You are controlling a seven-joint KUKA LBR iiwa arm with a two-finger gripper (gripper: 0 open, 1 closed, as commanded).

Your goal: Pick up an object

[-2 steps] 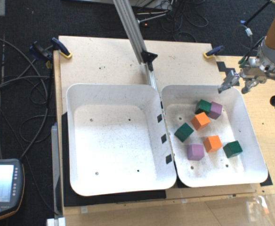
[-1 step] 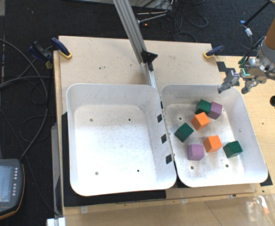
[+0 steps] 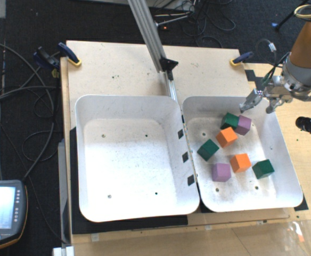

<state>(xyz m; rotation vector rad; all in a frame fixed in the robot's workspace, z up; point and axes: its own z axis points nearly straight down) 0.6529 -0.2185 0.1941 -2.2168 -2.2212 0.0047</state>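
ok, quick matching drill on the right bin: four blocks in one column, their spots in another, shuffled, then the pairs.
Blocks:
1. green block
2. purple block
3. orange block
4. purple block

Spots:
A. front middle of the right bin, left of an orange block
B. far end, touching a green block, closest to the gripper
C. nearest the bin's right wall
D. middle, just right of a green block

Pairs: 1-C, 2-A, 3-D, 4-B
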